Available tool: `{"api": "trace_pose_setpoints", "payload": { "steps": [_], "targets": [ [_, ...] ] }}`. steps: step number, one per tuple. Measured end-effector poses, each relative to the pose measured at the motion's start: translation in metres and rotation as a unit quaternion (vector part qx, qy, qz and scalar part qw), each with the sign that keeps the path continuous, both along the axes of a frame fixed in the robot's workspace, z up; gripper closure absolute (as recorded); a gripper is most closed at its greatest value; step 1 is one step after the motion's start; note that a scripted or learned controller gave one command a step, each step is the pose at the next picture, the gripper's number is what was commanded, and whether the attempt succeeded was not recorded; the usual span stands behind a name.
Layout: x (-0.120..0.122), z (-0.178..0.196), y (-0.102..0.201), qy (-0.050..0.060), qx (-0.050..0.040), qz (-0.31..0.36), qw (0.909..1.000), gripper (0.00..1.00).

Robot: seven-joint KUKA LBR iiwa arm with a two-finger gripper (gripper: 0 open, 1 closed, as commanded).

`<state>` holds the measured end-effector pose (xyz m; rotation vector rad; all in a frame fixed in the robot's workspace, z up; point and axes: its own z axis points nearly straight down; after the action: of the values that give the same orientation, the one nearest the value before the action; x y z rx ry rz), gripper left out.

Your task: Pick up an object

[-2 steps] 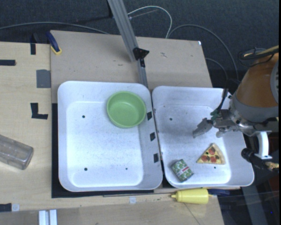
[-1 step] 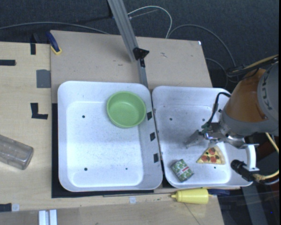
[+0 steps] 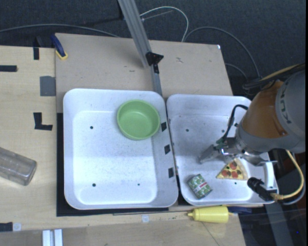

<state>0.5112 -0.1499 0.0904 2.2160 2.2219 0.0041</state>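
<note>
1. Gripper (image 3: 208,155) sits low in the right bin (image 3: 205,111), its grey fingers pointing left toward that bin's middle – they look spread a little, with nothing between them
2. Behind it, to the right, rises the arm (image 3: 277,114), with the orange band just above the wrist
3. Just right of the gripper and a little nearer the front lies a pizza slice (image 3: 232,171), a flat triangle with red and green spots; it is close beside the wrist, and I cannot tell if they touch
4. Below the gripper, near the front wall, lies a small green box (image 3: 199,185), apart from the fingers
5. Further below, outside the bin on the bench edge, lies a yellow bottle (image 3: 212,214) on its side
6. Well to the left, across the divide, the left bin (image 3: 92,188) holds a green bowl (image 3: 138,119) – upright, in its far right corner
7. Far left, on the bench, lies a clear tube (image 3: 10,164)
8. Up and left of the gripper, a grey pole (image 3: 136,24) slants over the bench
</note>
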Motion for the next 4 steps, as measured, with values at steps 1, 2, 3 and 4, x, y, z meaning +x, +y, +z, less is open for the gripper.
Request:
{"api": "trace_pose_setpoints", "payload": {
  "steps": [1, 2, 3, 4],
  "targets": [
    [-0.001, 0.01, 0.0, 0.001, 0.0005, 0.0, 1.0, 1.0],
    [0.006, 0.072, 0.0, 0.0, -0.0003, 0.0, 1.0, 1.0],
    [0.014, 0.132, 0.001, -0.001, -0.0006, 0.0, 1.0, 1.0],
    [0.015, 0.149, 0.001, 0.002, 0.0002, 0.0, 1.0, 1.0]
  ]
}}
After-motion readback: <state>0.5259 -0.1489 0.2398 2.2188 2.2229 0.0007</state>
